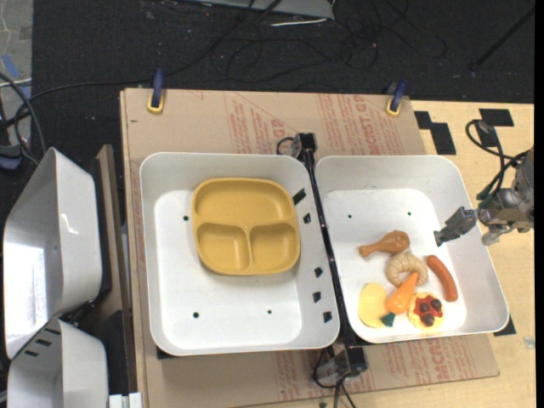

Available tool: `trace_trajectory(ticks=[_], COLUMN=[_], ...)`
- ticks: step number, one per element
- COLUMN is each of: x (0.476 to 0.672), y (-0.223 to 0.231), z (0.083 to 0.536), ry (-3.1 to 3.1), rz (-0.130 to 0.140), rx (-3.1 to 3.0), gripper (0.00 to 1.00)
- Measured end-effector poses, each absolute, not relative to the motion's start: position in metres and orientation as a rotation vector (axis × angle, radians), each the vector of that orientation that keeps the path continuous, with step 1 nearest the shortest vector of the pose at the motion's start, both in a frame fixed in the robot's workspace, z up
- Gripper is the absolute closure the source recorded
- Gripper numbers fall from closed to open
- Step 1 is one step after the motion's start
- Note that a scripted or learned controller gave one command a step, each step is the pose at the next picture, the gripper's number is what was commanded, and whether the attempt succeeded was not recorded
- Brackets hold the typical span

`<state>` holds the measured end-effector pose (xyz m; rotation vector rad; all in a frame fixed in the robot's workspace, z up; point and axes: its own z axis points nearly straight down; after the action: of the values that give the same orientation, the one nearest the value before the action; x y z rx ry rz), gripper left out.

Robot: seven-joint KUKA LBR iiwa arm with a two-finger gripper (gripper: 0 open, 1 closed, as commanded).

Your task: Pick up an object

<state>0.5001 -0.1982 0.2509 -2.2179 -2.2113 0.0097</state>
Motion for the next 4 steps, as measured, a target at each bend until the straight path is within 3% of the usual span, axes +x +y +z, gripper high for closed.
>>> trace_trajectory(ticks=[1, 4], x=[0.502, 0.506], y=[-0.198, -0.185], z=[0.256, 0.09], ry=[-2.222, -2.219], rz=[0.001, 0.001], rx=[-2.22, -2.221], gripper=[0.0, 0.0])
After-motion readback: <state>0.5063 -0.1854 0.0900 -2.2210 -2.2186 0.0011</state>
